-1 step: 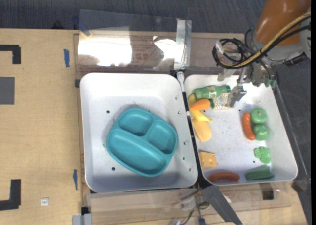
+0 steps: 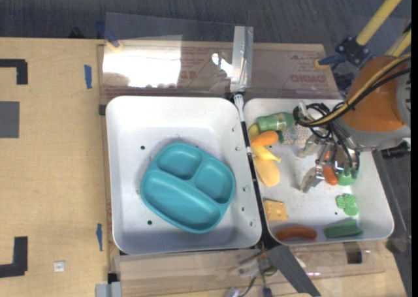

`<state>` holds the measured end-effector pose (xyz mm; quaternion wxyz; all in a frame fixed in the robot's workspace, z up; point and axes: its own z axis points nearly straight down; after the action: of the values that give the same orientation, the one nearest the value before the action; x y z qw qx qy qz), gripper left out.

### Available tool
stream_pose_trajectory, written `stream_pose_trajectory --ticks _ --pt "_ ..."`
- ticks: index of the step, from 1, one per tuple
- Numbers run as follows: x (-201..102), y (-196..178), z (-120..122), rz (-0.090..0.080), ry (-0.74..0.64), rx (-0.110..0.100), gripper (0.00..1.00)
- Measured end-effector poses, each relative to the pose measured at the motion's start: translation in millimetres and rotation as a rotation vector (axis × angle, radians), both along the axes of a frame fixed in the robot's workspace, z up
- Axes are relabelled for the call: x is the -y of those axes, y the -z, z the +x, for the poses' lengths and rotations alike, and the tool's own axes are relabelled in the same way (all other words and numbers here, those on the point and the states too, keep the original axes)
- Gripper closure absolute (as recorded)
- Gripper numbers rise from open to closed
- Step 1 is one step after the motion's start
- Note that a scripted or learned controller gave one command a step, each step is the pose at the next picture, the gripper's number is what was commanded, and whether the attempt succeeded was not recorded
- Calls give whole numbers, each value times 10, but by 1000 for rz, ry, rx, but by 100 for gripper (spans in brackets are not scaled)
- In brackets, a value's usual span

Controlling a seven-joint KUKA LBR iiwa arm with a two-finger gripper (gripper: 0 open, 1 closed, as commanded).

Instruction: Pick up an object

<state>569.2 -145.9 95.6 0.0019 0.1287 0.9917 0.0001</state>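
Observation:
My gripper (image 2: pixel 307 167) hangs low over the middle of the right bin (image 2: pixel 382 214), and it is open. Its metal fingertips (image 2: pixel 307 183) point left, with only bare bin floor between them. To its left lie a yellow banana (image 2: pixel 267 166), an orange carrot (image 2: pixel 264 138) and a green bottle-shaped toy (image 2: pixel 275 121). Along the front of the bin lie a cheese wedge (image 2: pixel 275 211), a red sausage (image 2: pixel 297 232) and a dark green piece (image 2: pixel 343 228). A light green leafy toy (image 2: pixel 347 203) sits to the gripper's front right. No object touches the fingers.
The left bin (image 2: pixel 124 119) holds a teal divided plate (image 2: pixel 189 186). The arm's orange band (image 2: pixel 375 96) and black cables (image 2: pixel 320 114) hang over the right bin's back right. A clear plastic sheet (image 2: pixel 176 61) stands behind the bins.

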Motion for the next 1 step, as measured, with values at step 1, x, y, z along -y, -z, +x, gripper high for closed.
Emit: stream_pose_trajectory --ticks 1 --pt "202 63 -184 -3 -202 8 0"
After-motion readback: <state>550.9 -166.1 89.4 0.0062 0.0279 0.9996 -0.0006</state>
